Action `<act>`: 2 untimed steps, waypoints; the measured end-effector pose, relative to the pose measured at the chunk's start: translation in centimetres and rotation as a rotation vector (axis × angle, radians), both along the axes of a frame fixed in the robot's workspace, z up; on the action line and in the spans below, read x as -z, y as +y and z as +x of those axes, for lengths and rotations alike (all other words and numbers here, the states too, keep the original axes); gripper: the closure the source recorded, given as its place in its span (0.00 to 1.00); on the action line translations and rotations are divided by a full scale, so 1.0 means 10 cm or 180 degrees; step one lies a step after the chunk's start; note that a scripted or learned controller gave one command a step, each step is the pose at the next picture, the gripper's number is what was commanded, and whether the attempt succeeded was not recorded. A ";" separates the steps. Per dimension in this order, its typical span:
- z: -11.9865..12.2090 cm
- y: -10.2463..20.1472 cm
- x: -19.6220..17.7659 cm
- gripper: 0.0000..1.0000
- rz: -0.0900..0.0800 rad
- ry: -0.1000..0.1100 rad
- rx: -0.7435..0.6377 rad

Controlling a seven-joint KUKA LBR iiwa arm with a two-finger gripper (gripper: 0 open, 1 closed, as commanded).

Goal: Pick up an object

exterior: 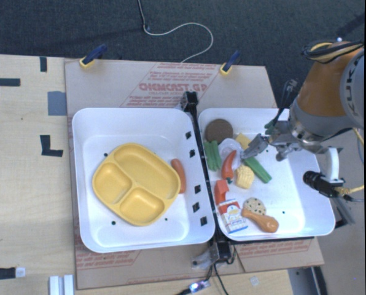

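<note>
Reaching in from the right, the arm (330, 103) bends over the right bin (306, 217), its gripper (270, 145) low above the toys; whether the fingers are apart or together cannot be told. Smooth plastic food clusters there: a brown disc (219, 129), green pods (212, 155) and (257, 170), a red chilli (229, 163), knobbly yellow corn (245, 177), a small carton (232, 216), a speckled cookie (253, 205) and a drumstick (262, 222). Nothing sits between the fingers. The left bin (88, 226) holds a yellow compartment plate (136, 183) with a sausage (179, 174) touching its right rim.
</note>
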State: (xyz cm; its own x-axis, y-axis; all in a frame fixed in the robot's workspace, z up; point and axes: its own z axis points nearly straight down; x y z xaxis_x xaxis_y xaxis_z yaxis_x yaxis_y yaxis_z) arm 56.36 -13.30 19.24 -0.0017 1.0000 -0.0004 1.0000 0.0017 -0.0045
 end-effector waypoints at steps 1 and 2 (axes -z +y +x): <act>0.01 0.01 0.64 0.00 0.0002 0.0005 0.0000; 0.05 0.02 1.06 0.00 -0.0001 -0.0041 -0.0003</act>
State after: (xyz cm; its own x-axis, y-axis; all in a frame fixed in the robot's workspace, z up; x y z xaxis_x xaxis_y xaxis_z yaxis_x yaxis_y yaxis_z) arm 56.84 -13.06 8.64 -0.0026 1.0000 -0.0007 1.0000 0.0026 0.0084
